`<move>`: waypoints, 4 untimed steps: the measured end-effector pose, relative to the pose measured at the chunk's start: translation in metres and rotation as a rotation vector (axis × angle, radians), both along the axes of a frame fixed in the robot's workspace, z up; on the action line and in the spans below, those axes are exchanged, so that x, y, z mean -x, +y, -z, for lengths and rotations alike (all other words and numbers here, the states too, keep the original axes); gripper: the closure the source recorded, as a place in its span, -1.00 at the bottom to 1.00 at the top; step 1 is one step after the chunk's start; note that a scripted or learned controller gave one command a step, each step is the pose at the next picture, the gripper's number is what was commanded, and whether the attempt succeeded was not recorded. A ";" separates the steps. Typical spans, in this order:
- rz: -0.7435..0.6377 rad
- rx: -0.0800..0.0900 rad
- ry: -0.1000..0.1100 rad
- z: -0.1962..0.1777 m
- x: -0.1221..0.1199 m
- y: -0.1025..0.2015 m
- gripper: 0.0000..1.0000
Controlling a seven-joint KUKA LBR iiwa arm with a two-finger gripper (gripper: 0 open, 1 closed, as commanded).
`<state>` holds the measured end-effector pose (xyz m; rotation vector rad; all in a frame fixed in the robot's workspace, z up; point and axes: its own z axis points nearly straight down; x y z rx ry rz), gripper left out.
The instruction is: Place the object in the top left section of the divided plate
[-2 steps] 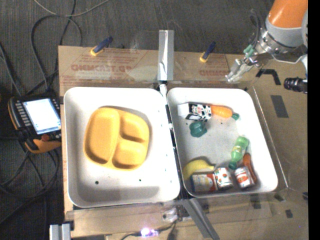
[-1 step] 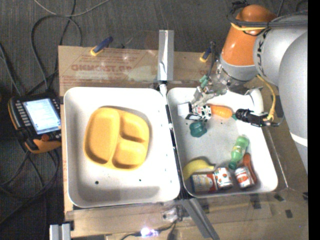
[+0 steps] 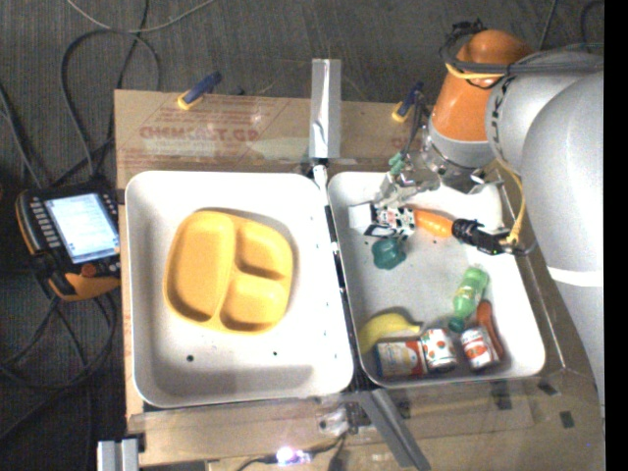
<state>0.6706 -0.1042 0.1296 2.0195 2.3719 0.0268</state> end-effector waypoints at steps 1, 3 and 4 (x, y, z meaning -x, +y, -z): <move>-0.063 0.004 0.019 0.039 -0.001 -0.002 1.00; 0.168 -0.003 0.032 -0.021 0.002 -0.081 1.00; 0.092 -0.004 0.031 0.019 0.002 -0.091 1.00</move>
